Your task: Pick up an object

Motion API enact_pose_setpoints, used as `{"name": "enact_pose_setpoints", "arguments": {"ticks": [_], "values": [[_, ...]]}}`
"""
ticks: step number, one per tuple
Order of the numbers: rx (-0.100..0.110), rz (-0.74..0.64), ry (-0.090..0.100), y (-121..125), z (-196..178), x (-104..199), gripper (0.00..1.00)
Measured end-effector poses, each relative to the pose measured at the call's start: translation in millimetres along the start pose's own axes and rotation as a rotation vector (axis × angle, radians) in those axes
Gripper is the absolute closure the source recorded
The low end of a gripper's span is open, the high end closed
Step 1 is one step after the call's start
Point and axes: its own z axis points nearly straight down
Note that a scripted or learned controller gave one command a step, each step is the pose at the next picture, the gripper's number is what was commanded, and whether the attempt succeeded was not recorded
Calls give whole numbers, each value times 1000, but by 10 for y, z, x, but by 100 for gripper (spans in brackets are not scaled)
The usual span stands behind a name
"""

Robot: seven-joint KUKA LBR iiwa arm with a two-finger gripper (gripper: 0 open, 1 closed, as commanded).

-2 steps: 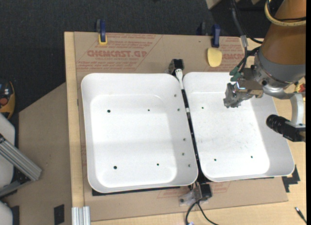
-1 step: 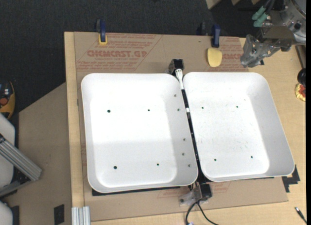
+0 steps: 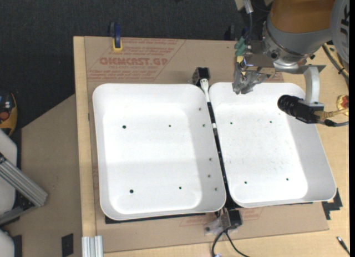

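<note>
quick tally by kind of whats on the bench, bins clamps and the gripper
white bins: 2, the left bin and the right bin
black clamps at the seam between the bins: 2, far clamp and near clamp
blue and yellow clamp at the board's far edge: 1
gripper: 1, above the right bin's far left corner
total: 6

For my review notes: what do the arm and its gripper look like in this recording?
The arm is bulky and rounded, with a broad orange band above a grey wrist section. Dark cables run along it near the top. The gripper below is small, metallic grey, with a green part on its upper side. A white curved bracket on the wrist carries a black cylindrical piece over the right bin.
</note>
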Motion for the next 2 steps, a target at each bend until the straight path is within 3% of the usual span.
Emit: {"name": "enact_pose_setpoints", "arguments": {"ticks": [2], "values": [[-8,5,1,-334,9,-146,100]]}}
